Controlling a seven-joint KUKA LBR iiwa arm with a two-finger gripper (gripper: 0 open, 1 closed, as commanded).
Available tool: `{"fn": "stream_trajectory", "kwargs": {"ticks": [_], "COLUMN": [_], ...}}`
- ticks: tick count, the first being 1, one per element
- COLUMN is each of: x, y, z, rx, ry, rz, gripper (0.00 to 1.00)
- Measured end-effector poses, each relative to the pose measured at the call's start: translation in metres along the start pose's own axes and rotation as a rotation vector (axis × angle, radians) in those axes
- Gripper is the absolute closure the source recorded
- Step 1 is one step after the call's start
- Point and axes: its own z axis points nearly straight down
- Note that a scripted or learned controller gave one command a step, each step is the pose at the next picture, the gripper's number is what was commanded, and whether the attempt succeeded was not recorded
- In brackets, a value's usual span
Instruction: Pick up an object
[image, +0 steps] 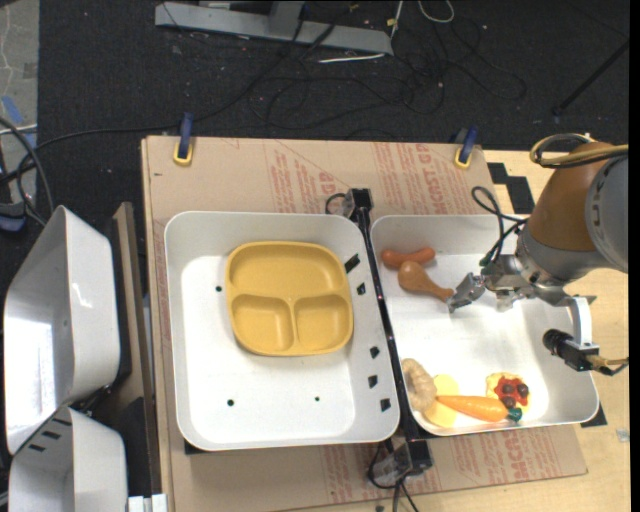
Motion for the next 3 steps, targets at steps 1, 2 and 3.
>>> {"fn": "stream_trajectory", "kwargs": {"ticks": [1,2,3], "x": [0.000,-0.003,-0.003], "y": [0.001,0.005,0.007], "z": [-0.012,-0.076,-0.113], "rx": [-0.005,-0.011,-0.009], "ry": [-0.001,-0.003,-0.003], "rz": [0.000,-0.003,-0.003], "gripper": [1.00,1.00,1.00]}}
